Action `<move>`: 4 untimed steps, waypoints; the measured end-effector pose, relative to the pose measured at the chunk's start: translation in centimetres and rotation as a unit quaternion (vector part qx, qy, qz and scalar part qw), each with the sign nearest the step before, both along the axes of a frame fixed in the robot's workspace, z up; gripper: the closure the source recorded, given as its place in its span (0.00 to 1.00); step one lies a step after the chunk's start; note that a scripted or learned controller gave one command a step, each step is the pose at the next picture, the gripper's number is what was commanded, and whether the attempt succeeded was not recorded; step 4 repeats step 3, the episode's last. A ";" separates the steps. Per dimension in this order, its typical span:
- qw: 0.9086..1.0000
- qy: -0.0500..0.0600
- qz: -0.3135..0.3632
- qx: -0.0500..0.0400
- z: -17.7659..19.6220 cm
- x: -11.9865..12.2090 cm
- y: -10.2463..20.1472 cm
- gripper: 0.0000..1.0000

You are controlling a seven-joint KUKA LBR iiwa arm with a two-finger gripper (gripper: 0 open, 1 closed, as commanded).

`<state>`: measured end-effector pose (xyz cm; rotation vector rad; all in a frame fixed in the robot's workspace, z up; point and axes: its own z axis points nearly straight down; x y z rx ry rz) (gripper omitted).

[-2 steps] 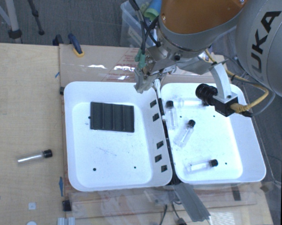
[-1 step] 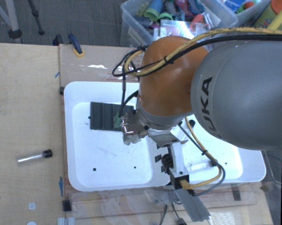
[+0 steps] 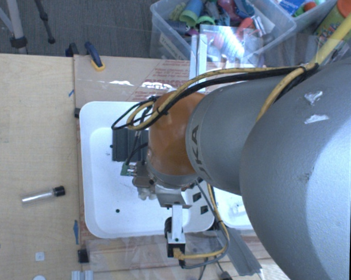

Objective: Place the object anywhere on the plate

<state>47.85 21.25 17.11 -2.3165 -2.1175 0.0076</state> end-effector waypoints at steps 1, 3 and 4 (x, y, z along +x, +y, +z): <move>0.980 -0.005 -0.201 0.004 -8.0 0.4 1.3 1.00; 0.987 0.001 -0.159 -0.001 -3.9 -0.1 1.1 1.00; 0.987 0.001 -0.159 -0.001 -3.9 -0.1 1.1 1.00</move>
